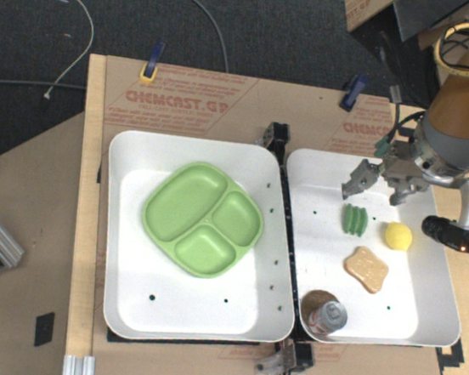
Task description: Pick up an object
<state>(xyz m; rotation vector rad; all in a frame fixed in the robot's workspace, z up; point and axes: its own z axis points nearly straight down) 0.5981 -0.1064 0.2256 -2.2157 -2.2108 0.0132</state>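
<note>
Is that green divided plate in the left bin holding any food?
Empty. All three compartments of the green divided plastic plate show bare green, nothing lying in them.

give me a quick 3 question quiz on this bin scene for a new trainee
1. True or false: the green divided plate lies in the right bin.
2. Which item lies closest to the tool?
A. toast slice
B. ridged green piece
C. yellow ball
3. Fill in: the brown jar with the silver top stands at the right bin's near-____ corner.

Key
1. False, it lies in the left bin.
2. B
3. left
</note>
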